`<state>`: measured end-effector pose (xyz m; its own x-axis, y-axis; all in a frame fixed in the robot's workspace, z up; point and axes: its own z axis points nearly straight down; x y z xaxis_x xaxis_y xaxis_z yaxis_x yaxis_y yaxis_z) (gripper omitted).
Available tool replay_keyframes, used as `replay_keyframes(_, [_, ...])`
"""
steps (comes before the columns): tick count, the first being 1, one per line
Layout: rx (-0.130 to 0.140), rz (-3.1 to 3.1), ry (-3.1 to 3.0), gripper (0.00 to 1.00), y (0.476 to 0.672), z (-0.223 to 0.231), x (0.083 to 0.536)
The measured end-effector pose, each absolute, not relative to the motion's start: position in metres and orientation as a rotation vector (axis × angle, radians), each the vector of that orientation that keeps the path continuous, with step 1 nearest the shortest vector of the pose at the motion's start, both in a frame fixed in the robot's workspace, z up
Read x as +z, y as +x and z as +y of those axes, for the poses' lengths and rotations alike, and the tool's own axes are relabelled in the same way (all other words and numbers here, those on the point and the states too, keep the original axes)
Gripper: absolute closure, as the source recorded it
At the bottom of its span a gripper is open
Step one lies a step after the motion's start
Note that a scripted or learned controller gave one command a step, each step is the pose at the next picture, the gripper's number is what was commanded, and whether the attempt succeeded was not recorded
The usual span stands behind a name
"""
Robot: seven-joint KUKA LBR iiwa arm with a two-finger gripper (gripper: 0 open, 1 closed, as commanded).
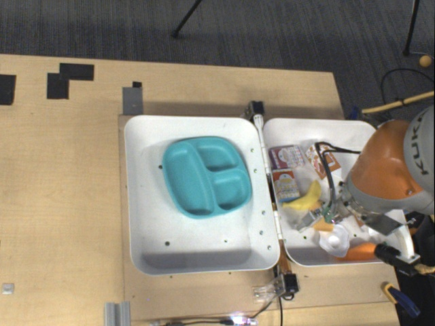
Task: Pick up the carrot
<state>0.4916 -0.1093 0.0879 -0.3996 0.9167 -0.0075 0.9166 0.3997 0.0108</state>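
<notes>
Wooden bench (pixel 61 202) with two white bins, the arm (pixel 391 161) bent over the right one.

Nearest, along the near edge of the right bin (pixel 302 255), the carrot (pixel 359 251) is seen lying flat, just right of a white crumpled item (pixel 335 240). Just beyond it the gripper (pixel 338 217) is lowered among the clutter; whether it is apart or together cannot be told, and the carrot is not seen held in it. A yellow banana (pixel 304 199) and small printed packets (pixel 287 158) are found farther back. To the left, a teal divided plate (pixel 206 176) is seated in the left bin (pixel 146 250). Grey carpet (pixel 102 12) is seen farthest off.
</notes>
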Motion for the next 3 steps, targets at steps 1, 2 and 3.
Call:
replay_keyframes(1, [0.016, 2.61, 1.708, 1.0, 0.496, -0.108, 0.101])
replay_keyframes(2, [0.011, 2.388, 2.031, 1.0, 0.501, -0.049, 0.186])
replay_keyframes(3, [0.01, 2.132, 2.304, 1.0, 0.564, 0.019, 0.228])
